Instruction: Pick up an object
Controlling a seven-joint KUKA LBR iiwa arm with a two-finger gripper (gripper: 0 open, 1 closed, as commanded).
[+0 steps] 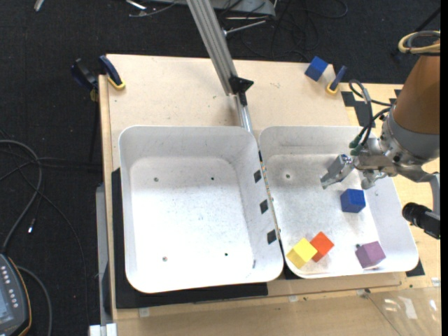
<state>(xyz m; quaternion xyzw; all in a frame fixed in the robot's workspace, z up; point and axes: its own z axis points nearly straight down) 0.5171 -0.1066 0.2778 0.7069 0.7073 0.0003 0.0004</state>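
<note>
The hand is hovering in the right bin, fingers seemingly spread, gripping nothing, just above the blue cube. Yellow cube, orange cube and purple cube are sitting nearer the front rim.

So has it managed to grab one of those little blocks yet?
Not yet. All four blocks lie in the right bin: blue block, orange block, yellow block, purple block. The gripper hangs just above the blue one. The grab and the lift remain.
</note>
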